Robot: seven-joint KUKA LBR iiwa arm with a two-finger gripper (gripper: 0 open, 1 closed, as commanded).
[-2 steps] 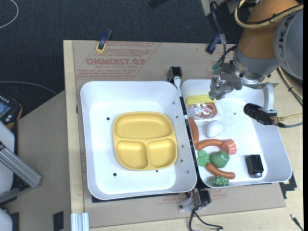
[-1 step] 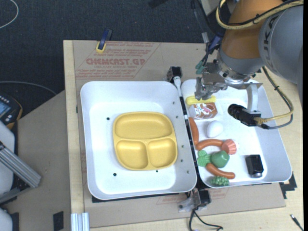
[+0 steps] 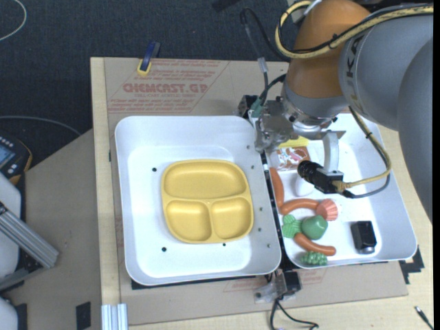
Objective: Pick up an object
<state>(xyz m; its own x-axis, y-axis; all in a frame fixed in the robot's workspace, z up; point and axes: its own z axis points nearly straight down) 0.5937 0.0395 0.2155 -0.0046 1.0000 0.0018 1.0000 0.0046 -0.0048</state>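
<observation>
My gripper (image 3: 270, 136) hangs below the orange wrist band, over the far left part of the right bin (image 3: 395, 205), close to the wall between the two bins. Just beneath and right of it lies a red, white and yellow packet (image 3: 291, 155). A long orange-red sausage (image 3: 276, 184) lies along the bin's left wall, just in front of the gripper. Nearer the front are a curved red sausage (image 3: 304, 205), a pink-red strawberry (image 3: 331, 210), a green pepper (image 3: 315, 227), a green leafy piece (image 3: 290, 225), an orange carrot (image 3: 317, 247) and a small green sprig (image 3: 313, 258).
A black block (image 3: 363, 234) lies at the right bin's front right. The left bin (image 3: 137, 177) holds a yellow divided plate (image 3: 207, 200). The grey arm covers the right bin's far side. A black cable plug (image 3: 315, 174) with a yellow cable hangs off the wrist.
</observation>
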